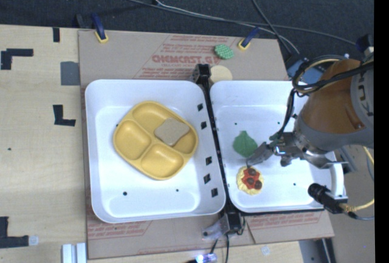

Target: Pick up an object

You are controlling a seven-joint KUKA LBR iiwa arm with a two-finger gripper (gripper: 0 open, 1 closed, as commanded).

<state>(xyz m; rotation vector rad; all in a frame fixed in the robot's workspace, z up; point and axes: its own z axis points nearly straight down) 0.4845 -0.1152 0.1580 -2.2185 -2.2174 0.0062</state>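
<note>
Claw (260, 157) low in the right bin (267, 98), whether spread or clenched cannot be told, tip between green leaf (244, 143) and small pizza (250, 180), nothing visibly held

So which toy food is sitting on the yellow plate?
The tan bread slice. It lies on the yellow plate in the left bin. The green leaf and the little pizza lie in the right bin.
</note>
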